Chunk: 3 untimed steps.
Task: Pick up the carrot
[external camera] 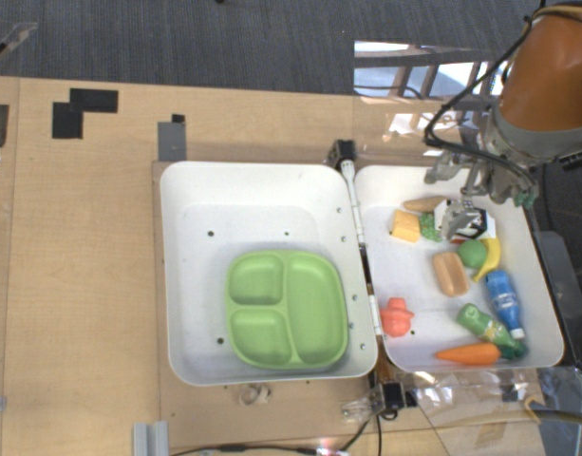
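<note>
Two shallow white bins are seen side by side on the wooden worktop (82, 283). The left bin (191, 198) is occupied by a green divided plate (287, 309) with three compartments, set toward the near side of the bin. In the right bin (395, 180) several toy items are scattered. The carrot (468, 354), orange and lying flat, is found at the near edge of the right bin, its tip directed toward the left. Just beside it, on its far right, a green bottle (488, 327) is laid at a slant, and a blue bottle (502, 299) is placed just beyond that. A tan bread roll (450, 275) is seen near the bin's middle, with a green round fruit (472, 253) and a yellow banana (491, 254) just beside it on the right. A yellow wedge (405, 225) and a small green piece (428, 226) are noted toward the far side, and a red-orange toy (396, 317) lies near the left wall. The gripper (464, 218) is positioned over the far part of the right bin, well apart from the carrot, beneath the grey arm with its orange band (552, 69). Whether the gripper is spread or pressed together cannot be told from this view; nothing is seen held in it.
</note>
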Available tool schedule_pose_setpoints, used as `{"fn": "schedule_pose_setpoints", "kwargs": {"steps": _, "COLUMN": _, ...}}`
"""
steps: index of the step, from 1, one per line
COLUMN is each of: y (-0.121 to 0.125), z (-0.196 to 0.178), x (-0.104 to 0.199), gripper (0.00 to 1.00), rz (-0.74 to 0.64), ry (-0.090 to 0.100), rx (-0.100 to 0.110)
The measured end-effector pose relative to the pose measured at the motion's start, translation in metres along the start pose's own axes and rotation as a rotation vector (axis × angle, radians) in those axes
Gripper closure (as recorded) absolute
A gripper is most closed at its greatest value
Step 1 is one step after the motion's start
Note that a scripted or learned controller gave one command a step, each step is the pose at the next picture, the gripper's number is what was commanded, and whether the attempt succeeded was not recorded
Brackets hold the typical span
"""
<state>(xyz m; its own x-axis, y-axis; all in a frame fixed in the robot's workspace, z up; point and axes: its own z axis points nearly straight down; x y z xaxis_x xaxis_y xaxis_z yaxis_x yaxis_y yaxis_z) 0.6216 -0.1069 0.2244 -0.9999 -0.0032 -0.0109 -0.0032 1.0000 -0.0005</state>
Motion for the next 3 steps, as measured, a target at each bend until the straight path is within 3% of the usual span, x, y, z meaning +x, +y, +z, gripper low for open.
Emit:
{"fn": "schedule_pose_setpoints", "kwargs": {"steps": 1, "y": 0.015, "z": 0.134, "x": -0.032, "gripper": 0.00, "rz": 0.018, "ry": -0.007, "rx": 0.000}}
{"fn": "schedule_pose_setpoints", "kwargs": {"steps": 2, "y": 0.020, "z": 0.136, "x": -0.043, "gripper": 0.00, "rz": 0.070, "ry": 0.019, "rx": 0.001}}
{"fn": "schedule_pose_setpoints", "kwargs": {"steps": 3, "y": 0.025, "z": 0.137, "x": -0.031, "gripper": 0.00, "rz": 0.219, "ry": 0.001, "rx": -0.001}}
